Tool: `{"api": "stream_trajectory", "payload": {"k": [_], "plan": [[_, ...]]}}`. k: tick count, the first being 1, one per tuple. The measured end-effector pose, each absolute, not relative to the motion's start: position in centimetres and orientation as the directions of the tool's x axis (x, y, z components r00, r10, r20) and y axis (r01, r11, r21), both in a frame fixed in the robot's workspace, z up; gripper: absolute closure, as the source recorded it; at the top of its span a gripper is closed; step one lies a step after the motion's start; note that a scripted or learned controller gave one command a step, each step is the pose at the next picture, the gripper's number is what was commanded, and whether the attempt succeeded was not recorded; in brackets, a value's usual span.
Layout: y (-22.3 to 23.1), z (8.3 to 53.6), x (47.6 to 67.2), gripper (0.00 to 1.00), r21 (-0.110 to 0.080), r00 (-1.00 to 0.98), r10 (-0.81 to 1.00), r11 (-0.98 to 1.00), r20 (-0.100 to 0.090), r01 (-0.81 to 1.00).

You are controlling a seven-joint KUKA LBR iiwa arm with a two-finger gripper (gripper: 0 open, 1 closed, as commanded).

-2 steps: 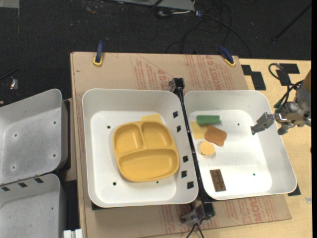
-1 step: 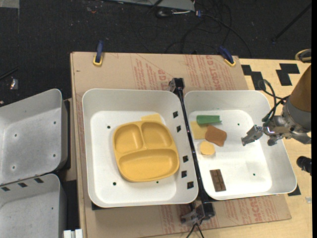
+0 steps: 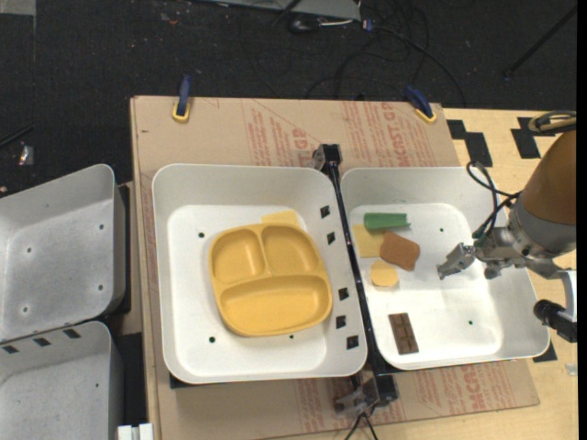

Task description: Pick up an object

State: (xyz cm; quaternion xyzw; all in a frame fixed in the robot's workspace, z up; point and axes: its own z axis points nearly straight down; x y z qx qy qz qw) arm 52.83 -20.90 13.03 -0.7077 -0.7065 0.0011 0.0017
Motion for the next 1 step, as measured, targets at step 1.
{"api": "stream_trajectory", "payload": {"k": [1], "plan": [[-20.81, 8.98, 52.79, 0.00, -0.003, 0.001, 1.000, -0.001, 0.001, 1.000]]}}
